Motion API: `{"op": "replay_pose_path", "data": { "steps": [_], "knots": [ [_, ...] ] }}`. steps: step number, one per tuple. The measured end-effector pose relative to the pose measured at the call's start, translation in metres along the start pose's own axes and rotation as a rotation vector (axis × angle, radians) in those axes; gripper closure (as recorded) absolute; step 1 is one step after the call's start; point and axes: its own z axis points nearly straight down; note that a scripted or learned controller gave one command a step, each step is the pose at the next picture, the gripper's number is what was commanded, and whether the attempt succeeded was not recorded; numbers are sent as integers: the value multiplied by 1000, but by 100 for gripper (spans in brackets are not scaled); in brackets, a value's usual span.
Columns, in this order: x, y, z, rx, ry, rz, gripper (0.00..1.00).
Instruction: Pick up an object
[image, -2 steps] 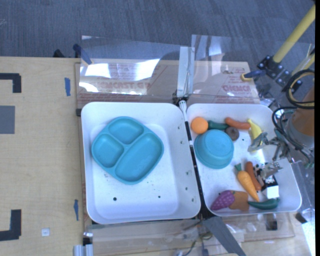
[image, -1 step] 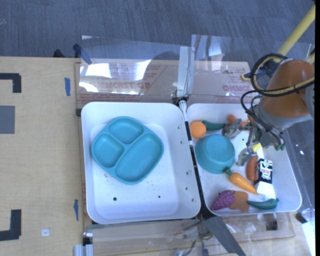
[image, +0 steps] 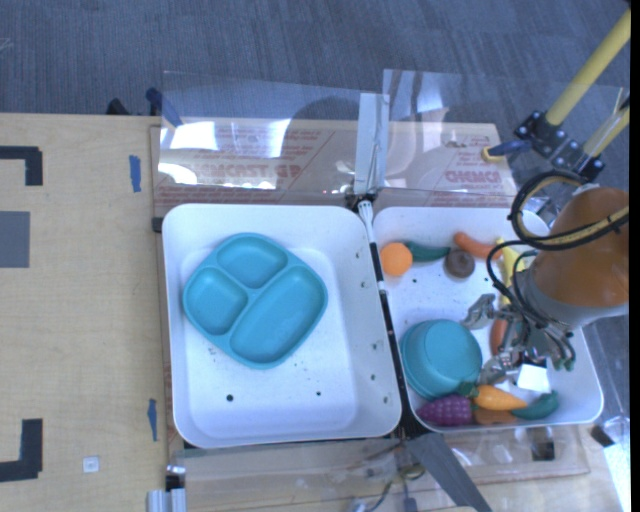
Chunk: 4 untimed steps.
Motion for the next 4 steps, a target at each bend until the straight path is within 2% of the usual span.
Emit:
{"op": "replay_pose_path", "data": {
  "steps": [1,2,3,4],
  "knots": [
    [-56,51,1,-10,0,32,0],
    [-123,22,3,-17,20,52,0],
    [-113,43,3,-10,9,250,0],
    [-110,-34,5,-8,10,277,0]
  ]
}}
